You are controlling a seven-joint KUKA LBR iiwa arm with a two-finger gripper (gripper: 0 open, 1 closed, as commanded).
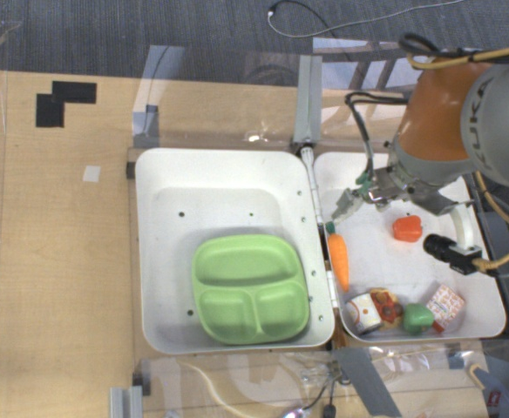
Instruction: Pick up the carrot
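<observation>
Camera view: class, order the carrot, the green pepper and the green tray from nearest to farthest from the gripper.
Measured from the gripper:
1. Carrot, just below it, at the right bin's left wall.
2. Green pepper, at that bin's bottom edge.
3. Green tray, in the left bin.

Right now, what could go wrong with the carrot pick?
The carrot lies tight against the left wall of the right bin, so a finger may strike the wall or land on the rim. The gripper hangs above its top end, not its middle, so a grasp there may tip or slip.
</observation>
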